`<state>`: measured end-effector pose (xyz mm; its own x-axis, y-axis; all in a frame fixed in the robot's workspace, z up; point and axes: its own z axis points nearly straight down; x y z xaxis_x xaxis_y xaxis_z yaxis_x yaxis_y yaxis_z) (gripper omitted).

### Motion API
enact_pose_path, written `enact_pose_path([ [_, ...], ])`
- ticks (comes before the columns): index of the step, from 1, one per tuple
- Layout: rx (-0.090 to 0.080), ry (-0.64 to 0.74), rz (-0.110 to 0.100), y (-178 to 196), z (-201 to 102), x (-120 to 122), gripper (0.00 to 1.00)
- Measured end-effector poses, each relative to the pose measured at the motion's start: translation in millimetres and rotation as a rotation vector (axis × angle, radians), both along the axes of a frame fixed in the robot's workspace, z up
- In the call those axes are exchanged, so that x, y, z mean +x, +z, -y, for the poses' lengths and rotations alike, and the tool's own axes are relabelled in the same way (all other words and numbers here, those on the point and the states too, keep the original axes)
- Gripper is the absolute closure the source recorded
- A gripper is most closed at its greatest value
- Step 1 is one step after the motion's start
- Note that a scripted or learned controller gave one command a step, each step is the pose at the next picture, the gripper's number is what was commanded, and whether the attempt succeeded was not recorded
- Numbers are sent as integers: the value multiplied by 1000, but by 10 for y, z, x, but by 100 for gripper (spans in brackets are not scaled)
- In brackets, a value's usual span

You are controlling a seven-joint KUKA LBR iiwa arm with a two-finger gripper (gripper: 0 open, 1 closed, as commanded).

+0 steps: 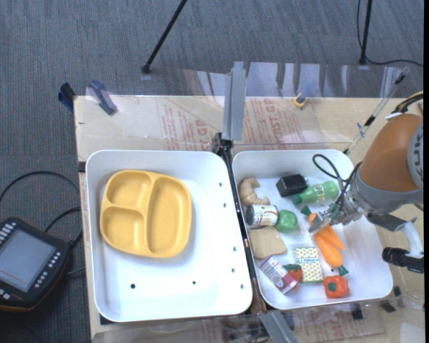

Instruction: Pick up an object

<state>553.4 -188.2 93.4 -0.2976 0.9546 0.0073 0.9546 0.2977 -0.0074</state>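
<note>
The right bin [366, 260] holds several toy foods. An orange carrot [330, 245] lies right of centre, with a green bottle [320, 191] and a black block [292, 184] behind it. My gripper [327, 218] is low in this bin, right at the carrot's upper end and just in front of the bottle. The arm's orange band [390, 159] rises behind it to the right. The wrist hides how the gripper meets the carrot. A can [261, 215], a green round fruit [287, 221] and a bread slice [267, 243] lie to the left.
A croissant [249, 189], a small carton [279, 274], a yellow-green box [308, 263] and a red pepper [335, 286] also lie in the right bin. The left bin [164, 284] holds a yellow divided plate [147, 213]. A grey post [234, 109] stands behind the bins.
</note>
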Motion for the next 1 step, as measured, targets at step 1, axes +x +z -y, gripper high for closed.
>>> enact_pose_path([
  [1,-6,-256,9,849,40,373,100],
])
